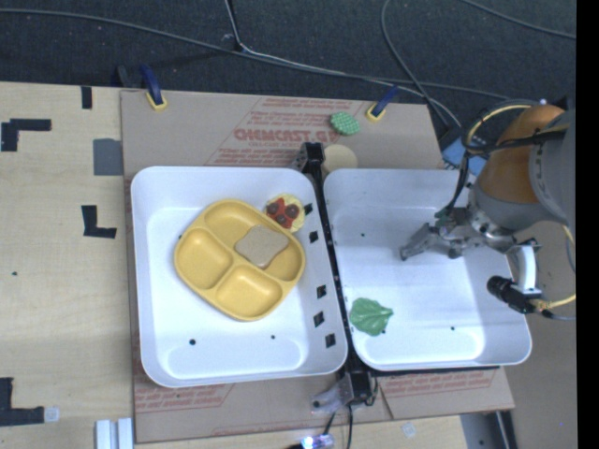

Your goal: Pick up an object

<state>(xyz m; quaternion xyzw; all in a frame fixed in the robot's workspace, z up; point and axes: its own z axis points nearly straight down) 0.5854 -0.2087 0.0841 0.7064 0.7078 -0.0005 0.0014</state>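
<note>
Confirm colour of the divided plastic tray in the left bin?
Yellow: the divided plastic tray in the left white bin is plain yellow, seen in the camera view.

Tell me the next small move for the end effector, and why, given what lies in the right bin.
Probably shift the end effector toward the near-left corner of the right white bin and stop above the flat green leaf-shaped piece. That leaf is the one loose object I can see in this bin, and the end effector sits apart from it, further back, with nothing visibly between its fingers.

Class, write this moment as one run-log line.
gripper: over right bin, nothing held | green leaf: right bin | yellow tray: left bin
</note>
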